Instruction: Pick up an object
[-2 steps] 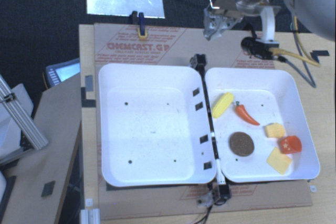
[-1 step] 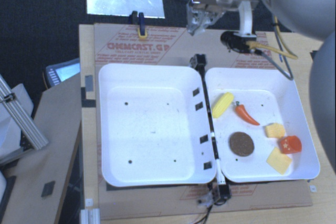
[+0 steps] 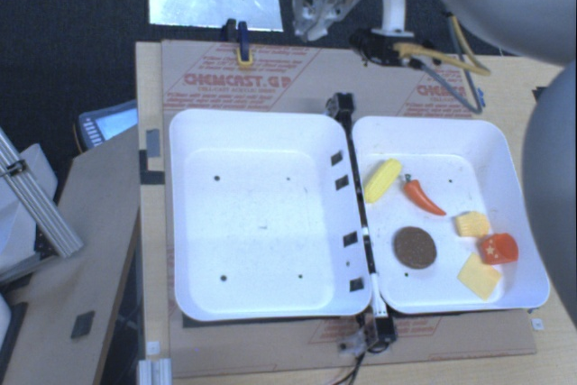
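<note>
Bench, two white bins. Right bin holds corn, orange pepper, brown disc and yellow wedge. Gripper at 12 o'clock; jaw state: cannot tell. Risk: clustered pieces at 4 o'clock, possible mis-grasp.

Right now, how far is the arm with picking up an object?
Nothing looks picked yet. The gripper is raised above the bench, behind the bins, with no object seen at it. The corn, orange pepper, brown disc, red piece and two yellow pieces all lie in the right bin. Left to do: reach down, grasp one, lift it.
</note>
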`<state>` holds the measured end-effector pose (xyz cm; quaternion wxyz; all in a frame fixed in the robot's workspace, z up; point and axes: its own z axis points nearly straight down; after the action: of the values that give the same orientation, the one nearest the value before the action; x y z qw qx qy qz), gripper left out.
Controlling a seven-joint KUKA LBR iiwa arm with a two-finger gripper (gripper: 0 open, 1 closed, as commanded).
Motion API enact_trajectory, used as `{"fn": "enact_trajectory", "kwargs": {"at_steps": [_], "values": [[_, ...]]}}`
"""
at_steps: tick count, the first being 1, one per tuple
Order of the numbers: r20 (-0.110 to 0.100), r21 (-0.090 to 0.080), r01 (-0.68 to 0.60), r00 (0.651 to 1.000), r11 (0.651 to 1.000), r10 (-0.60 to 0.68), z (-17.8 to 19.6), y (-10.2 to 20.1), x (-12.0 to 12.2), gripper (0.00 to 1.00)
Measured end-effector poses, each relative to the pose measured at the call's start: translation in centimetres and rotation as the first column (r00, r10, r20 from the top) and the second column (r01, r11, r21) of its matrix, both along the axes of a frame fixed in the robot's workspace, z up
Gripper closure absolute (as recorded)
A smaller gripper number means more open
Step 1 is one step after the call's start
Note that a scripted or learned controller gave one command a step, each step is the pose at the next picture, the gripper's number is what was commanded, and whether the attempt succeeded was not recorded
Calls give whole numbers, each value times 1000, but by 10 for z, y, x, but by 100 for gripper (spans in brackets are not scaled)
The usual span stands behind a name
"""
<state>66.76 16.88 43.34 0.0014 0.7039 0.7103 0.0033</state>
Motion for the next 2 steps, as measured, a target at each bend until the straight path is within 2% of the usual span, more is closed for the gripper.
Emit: {"fn": "enact_trajectory", "kwargs": {"at_steps": [1,2], "values": [[-5,-2,2,1000,1000,-2,-12,41,1,100],[-5,-2,3,1000,1000,-3,-28,66,1,100]]}}
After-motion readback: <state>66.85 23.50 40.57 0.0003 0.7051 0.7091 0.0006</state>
